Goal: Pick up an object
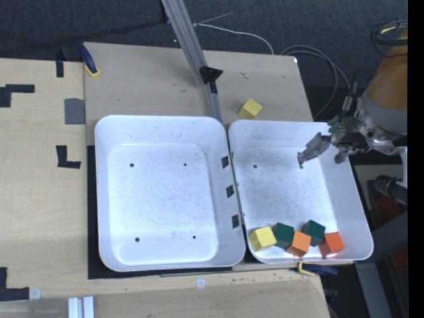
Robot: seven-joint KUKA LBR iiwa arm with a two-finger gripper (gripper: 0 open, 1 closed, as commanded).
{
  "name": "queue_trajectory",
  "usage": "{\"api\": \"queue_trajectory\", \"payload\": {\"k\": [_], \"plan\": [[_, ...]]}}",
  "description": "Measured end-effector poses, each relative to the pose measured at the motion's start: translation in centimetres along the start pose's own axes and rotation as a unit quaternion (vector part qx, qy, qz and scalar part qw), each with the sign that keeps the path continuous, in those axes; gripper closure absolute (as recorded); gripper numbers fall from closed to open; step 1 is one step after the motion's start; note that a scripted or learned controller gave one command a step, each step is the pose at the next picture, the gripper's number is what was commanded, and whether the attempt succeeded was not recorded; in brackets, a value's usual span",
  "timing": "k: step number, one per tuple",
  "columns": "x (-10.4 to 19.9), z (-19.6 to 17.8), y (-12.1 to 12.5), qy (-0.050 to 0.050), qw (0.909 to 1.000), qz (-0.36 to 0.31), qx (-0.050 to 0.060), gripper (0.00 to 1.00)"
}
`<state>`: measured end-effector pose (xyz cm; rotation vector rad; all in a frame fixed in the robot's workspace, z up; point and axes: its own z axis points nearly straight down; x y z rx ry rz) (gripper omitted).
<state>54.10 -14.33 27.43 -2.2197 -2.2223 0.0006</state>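
- Gripper (322,150) hangs over the right bin's (278,177) upper right, fingers spread apart, nothing between them.
- Left bin (162,128) sits alongside, touching the right one.
- Grey pole (187,35) slants across the bench toward the bins' shared top corner.
- Blocks crowd the right bin's near edge, well apart from the gripper: yellow cube (263,237), green block (283,232), orange block (300,243), second green block (314,230), red-orange block (332,243).
- Loose yellow cube (250,108) lies on the bench just above the right bin.

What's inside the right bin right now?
Five blocks bunch along the near edge of the right bin: yellow block, two green blocks, two orange blocks. They overlap, so anything beneath them is hidden.
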Motion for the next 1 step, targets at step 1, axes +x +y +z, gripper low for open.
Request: {"api": "queue_trajectory", "payload": {"k": [1], "plan": [[5.38,11.95,2.46,0.001,1.0000,-0.001,0.004,0.00]]}}
